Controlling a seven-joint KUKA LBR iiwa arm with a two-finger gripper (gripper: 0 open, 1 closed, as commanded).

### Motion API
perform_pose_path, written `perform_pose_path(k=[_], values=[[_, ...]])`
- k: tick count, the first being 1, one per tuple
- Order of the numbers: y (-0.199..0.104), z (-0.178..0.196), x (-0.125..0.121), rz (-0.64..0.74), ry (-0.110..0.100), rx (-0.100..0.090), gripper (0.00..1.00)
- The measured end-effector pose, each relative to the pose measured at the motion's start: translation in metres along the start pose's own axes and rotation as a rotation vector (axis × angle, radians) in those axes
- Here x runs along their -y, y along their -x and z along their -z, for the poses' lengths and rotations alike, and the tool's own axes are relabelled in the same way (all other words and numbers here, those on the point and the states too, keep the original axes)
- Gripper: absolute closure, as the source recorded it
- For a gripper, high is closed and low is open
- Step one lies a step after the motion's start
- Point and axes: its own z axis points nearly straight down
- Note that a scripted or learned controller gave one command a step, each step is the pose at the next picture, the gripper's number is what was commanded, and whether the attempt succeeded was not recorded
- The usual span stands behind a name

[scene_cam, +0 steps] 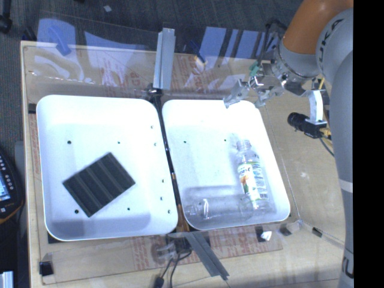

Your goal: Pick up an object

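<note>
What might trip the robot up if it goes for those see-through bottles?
The labelled bottle and the clear bottle lie touching in the right bin's corner, so grabbing one may shove the other. Both are round and could roll. The end effector hangs over the far rim.

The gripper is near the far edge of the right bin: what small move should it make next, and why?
Probably it should move toward the near side of the right bin and come over the labelled bottle. The gripper sits at the bin's far rim, holding nothing, while that bottle lies further in, along the right wall, and a clear bottle lies across the near end.
</note>
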Motion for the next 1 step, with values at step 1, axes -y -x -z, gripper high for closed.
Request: perform_pose_path(k=[1], values=[[0.0043, -0.0904, 0.0555, 0.358, 0.001, 0.000, 0.00]])
